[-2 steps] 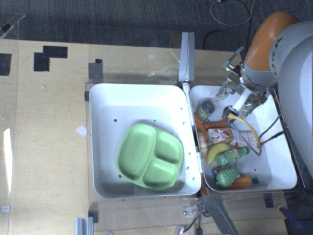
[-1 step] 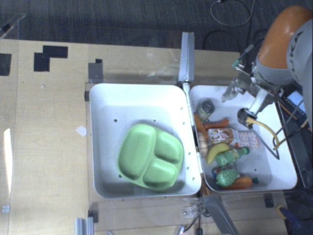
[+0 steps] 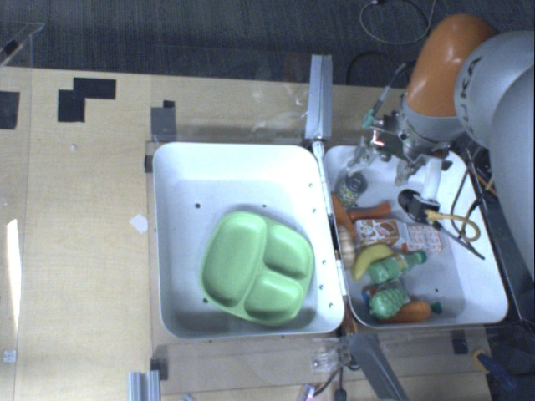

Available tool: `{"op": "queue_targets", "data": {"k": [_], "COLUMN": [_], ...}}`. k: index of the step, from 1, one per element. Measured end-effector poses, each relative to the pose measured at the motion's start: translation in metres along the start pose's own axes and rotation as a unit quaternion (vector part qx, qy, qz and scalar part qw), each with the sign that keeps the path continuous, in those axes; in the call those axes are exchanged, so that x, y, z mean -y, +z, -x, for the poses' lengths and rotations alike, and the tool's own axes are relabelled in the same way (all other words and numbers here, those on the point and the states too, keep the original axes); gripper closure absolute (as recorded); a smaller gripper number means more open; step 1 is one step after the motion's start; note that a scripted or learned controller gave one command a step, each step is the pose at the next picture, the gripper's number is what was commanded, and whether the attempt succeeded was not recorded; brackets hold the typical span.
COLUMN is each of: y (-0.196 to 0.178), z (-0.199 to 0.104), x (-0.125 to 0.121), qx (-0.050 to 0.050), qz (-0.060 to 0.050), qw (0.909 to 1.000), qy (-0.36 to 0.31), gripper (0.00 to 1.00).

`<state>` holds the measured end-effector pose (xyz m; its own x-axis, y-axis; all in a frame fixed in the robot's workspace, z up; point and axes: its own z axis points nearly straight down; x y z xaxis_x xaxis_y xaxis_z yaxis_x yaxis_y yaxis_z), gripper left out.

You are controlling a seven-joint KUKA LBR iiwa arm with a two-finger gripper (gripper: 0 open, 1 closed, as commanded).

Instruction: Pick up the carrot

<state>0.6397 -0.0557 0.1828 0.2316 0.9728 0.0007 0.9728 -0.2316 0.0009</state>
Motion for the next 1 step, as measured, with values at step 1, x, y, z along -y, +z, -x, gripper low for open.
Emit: {"op": "queue_targets", "data": {"k": [1], "y": [-0.0016], "z": [-0.0567], "x": [-0.0061], "qx": [0.000], "qz": [0.002], "qw": [0.9707], "qy": [-0.240], "gripper": [0.00]}}
